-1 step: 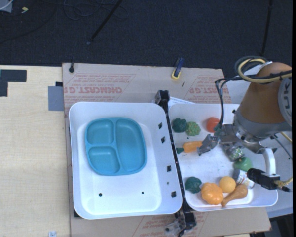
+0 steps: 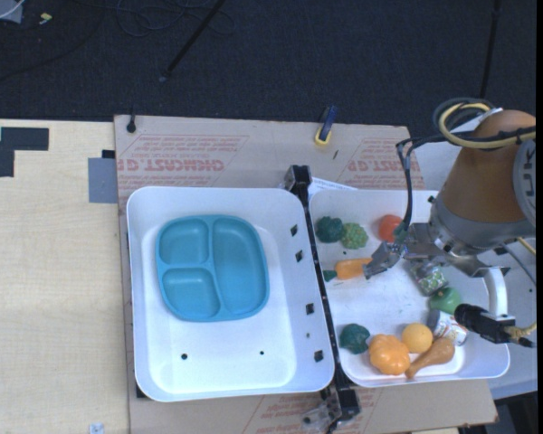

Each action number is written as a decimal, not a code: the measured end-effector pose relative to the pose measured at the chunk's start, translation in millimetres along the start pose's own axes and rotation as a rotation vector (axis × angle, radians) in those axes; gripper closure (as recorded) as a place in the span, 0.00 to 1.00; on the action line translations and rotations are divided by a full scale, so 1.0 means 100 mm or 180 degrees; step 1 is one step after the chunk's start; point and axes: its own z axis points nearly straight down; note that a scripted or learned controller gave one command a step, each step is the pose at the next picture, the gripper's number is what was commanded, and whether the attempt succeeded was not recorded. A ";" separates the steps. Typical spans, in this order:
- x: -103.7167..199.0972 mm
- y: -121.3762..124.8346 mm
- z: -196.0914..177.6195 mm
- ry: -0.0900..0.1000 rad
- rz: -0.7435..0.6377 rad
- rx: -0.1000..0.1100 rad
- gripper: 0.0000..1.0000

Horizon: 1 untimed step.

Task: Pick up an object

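My gripper (image 2: 378,262) reaches into the right bin (image 2: 489,365) from the right, low over the floor. Its tip is right beside a small orange carrot-like piece (image 2: 348,268), and I cannot tell whether they touch. A dark green broccoli piece (image 2: 328,229) and a lighter green one (image 2: 354,235) lie just above it. A red tomato-like piece (image 2: 388,226) sits partly behind the wrist. Nothing shows as lifted.
At the right bin's front lie a dark green piece (image 2: 354,336), an orange pepper (image 2: 388,355), a yellow fruit (image 2: 417,336) and a tan squash (image 2: 432,358). A green piece (image 2: 446,298) lies under the arm. The left bin (image 2: 154,369) holds a blue divided plate (image 2: 212,268).
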 end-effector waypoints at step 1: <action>0.11 -0.01 0.57 0.0008 0.0004 0.0025 0.00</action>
